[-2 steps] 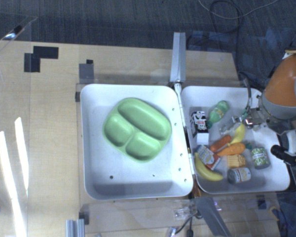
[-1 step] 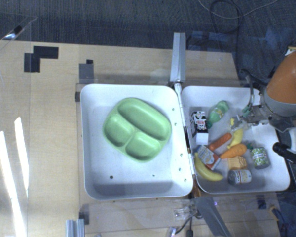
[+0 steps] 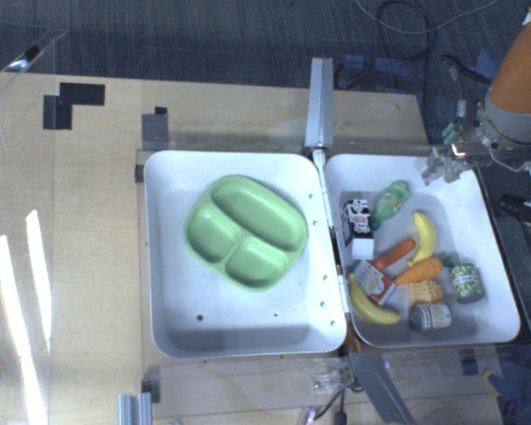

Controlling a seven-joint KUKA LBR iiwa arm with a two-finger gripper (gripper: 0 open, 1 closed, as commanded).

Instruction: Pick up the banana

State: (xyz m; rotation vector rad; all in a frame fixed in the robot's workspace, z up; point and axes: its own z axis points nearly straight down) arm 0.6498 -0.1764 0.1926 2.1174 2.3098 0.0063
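Lying near the front of the right bin (image 3: 504,321), a banana (image 3: 373,305) sat beside a can (image 3: 429,316) and carrots (image 3: 418,271), while a second banana (image 3: 424,235) lay farther back. Beyond, the gripper (image 3: 444,164) hovered over the bin's far rim; its grip could not be made out. A green tray (image 3: 246,230) occupied the left bin (image 3: 164,264).

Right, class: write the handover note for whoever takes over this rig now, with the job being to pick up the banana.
Pincer: above the right bin's top right corner, holding nothing.
Bananas: two in the right bin. One lies mid-bin above the carrot; the other lies at the bottom left, partly under a small carton.
Left bin: green divided tray.
Done: nothing lifted yet.
Left: descend, grasp a banana, lift it. The upper one looks easier.
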